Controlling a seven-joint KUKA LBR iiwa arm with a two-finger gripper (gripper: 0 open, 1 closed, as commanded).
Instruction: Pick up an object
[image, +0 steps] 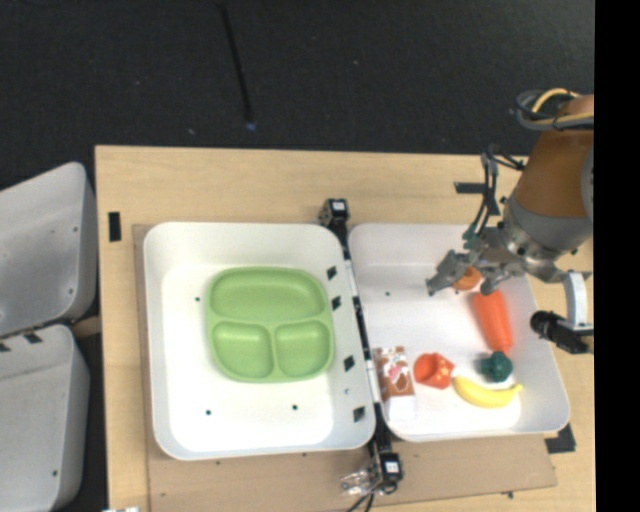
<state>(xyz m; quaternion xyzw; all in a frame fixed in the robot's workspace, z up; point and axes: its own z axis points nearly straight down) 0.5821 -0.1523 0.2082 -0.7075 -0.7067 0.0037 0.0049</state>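
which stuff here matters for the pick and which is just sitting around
For the pick: end effector; carrot; banana; small red toy; snack packet; dark green piece.

Just lying about: green divided tray; left bin.

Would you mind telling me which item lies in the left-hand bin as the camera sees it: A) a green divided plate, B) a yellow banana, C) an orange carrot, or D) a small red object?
A: the green divided plate sits alone in the left bin, while the banana, carrot and small red object all lie in the right bin.
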